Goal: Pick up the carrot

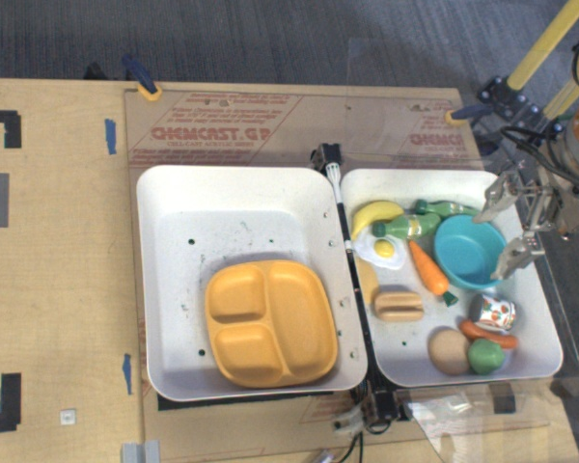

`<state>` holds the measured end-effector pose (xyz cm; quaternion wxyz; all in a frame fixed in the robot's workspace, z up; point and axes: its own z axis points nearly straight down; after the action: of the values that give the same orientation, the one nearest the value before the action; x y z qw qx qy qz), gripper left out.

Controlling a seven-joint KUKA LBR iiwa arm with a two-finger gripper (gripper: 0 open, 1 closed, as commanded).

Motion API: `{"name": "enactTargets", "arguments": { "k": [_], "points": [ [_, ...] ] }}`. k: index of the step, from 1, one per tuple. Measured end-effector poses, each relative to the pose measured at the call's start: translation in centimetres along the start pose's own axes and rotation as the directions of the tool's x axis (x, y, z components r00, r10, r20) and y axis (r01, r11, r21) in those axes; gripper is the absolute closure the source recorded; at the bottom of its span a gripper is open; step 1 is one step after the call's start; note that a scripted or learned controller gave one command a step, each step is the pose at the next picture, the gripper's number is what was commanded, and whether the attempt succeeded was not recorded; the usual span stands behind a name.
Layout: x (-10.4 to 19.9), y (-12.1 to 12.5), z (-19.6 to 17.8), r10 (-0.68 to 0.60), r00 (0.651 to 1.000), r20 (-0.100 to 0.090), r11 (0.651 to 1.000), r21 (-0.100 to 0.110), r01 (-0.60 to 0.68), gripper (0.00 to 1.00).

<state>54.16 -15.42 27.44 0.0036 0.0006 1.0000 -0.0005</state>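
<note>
One carrot (428, 268) | one blue bowl (469, 250) | one yellow tray (270, 322)

In the left bin (164, 258) I see a yellow sectioned tray (268, 322) toward the lower middle of the frame. In the right bin (545, 345) a banana (376, 214), a green bottle (420, 219) and a fried egg (383, 250) crowd the upper left, with a teal bowl (468, 251) to their right. Lower down sit a hot dog bun (398, 305), a potato (448, 350), a lime (485, 356) and a small printed cup (495, 313).
</note>
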Motion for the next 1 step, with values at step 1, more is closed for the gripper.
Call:
{"name": "enactTargets", "arguments": {
  "k": [1],
  "points": [
    [0.33, 3.57, 13.67, 0.053, 0.998, -0.017, 0.999, -0.005, -0.053, 0.00]
  ]
}}
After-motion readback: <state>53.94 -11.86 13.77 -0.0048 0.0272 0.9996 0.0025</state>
